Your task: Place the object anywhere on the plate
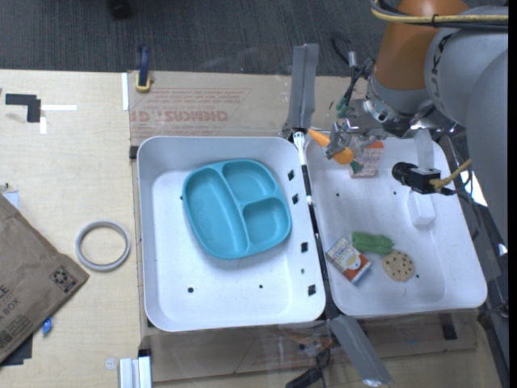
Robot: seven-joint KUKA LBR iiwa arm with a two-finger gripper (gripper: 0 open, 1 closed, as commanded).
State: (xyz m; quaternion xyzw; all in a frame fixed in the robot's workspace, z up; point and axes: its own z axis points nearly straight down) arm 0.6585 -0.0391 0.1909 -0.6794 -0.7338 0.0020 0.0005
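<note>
Reaching in over the far corner of the right bin (452, 293), the arm has its gripper (349, 142) low near the divider between the two bins, and an orange, carrot-like toy (333, 145) sits right at the tool; whether that piece is truly pinched or merely lying beneath the tool cannot be told from this slant, nor can the grip's state be read. A small pale card or packet (366, 163) lies just beside it on the bin floor. Toward the near side of the same bin rest a little juice-box carton (349, 259), a green vegetable piece (372, 242) touching it, and a round cookie (397, 266) just beside them. The teal divided plate (237, 208) lies flat in the middle of the left bin (161, 297), its three compartments facing up, so the goal is across the divider, well apart from the tool. The pick seems under way; the carry has not begun.
</note>
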